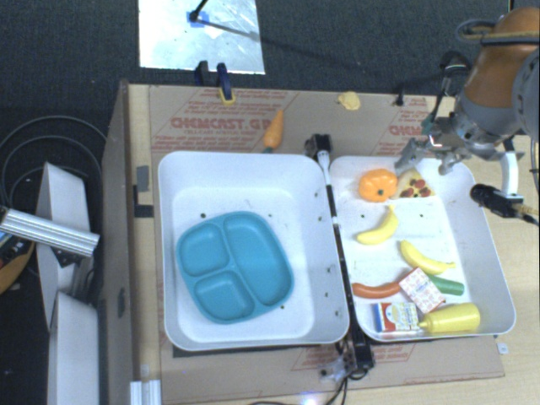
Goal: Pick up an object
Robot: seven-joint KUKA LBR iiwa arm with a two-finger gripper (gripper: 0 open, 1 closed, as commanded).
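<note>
I read the step as approach — nothing lifted. Left bin [181, 184] carries a blue divided plate [234, 264]; right bin [489, 251] carries the candidates (two bananas, a sausage, a yellow bottle). The pincer [429, 160] hovers released at the far rim, just beside the orange [377, 184] — next I'd centre over it and descend.

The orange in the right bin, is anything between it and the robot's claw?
Nothing visible blocks it. The gripper hovers above the right bin's far corner, and the orange lies just to its left in the view, with small reddish bits beside it.
</note>
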